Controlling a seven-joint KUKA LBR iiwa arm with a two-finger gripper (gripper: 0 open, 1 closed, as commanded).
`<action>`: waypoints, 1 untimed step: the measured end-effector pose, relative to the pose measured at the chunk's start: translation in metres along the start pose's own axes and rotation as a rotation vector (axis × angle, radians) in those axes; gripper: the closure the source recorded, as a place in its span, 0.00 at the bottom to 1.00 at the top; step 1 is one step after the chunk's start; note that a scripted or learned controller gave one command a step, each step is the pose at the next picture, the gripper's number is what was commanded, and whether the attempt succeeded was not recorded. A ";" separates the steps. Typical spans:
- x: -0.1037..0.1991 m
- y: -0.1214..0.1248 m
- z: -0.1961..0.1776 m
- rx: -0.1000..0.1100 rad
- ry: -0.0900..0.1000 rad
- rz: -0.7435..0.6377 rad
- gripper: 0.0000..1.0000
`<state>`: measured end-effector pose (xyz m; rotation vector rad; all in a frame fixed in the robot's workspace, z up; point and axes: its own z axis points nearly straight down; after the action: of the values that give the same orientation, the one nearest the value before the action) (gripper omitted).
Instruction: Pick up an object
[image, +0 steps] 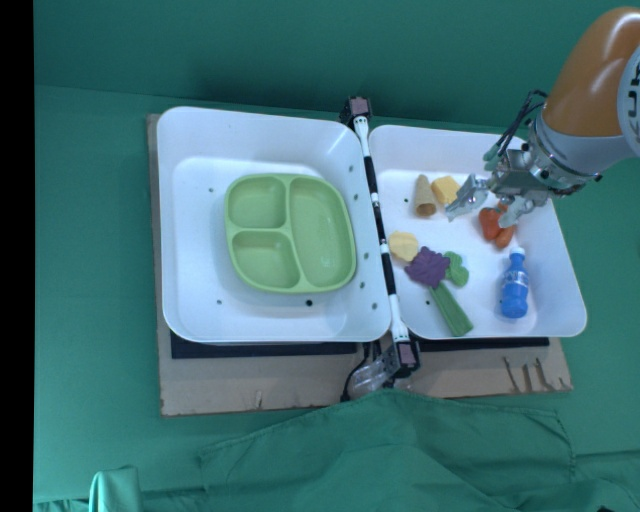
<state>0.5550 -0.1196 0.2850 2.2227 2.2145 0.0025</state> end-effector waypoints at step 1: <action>0.000 0.000 0.000 0.000 0.000 0.000 0.00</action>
<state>0.5550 -0.1196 0.2850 2.2226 2.2145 0.0026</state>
